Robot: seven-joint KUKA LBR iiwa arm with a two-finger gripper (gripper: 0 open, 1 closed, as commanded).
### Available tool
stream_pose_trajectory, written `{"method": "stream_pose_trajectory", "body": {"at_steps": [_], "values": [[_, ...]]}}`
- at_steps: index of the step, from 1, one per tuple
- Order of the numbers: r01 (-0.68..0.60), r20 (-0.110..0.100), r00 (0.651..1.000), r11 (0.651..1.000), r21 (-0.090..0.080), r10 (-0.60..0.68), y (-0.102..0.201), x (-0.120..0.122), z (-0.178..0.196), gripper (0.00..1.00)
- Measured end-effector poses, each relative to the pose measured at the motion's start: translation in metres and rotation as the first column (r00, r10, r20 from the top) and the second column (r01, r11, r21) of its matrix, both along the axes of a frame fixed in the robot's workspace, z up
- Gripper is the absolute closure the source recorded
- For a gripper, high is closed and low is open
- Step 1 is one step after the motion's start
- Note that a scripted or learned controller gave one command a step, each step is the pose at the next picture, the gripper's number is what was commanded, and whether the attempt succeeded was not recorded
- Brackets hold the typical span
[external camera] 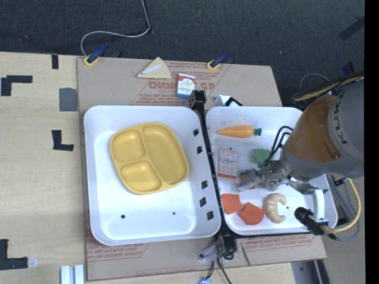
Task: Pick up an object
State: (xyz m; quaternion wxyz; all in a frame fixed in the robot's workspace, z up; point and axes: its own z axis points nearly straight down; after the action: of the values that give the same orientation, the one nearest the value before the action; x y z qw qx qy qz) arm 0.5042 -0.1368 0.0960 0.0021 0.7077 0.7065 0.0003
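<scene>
Camera view: yellow tray [149, 157] in left bin [98, 176], carrot [237, 132] in right bin [269, 114].

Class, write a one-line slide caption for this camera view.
Robot gripper reaches into right bin of toy food, near carrot and croissant; yellow plate fills left bin.

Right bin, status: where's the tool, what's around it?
Tool low in right bin, grip state unclear. Croissant and orange pieces below it; carrot above. Green item close by.
</scene>
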Motion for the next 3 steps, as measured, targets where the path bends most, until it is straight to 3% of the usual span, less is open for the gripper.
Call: {"method": "stream_pose_trajectory", "body": {"at_steps": [1, 2, 3], "values": [[-0.003, 0.001, 1.000, 1.000, 0.001, 0.003, 0.007, 0.065, -0.009, 0.00], [-0.002, 0.003, 1.000, 1.000, 0.000, 0.002, 0.023, 0.031, -0.009, 0.00], [-0.001, 0.003, 1.000, 1.000, -0.002, 0.001, 0.022, 0.031, 0.000, 1.00]]}}
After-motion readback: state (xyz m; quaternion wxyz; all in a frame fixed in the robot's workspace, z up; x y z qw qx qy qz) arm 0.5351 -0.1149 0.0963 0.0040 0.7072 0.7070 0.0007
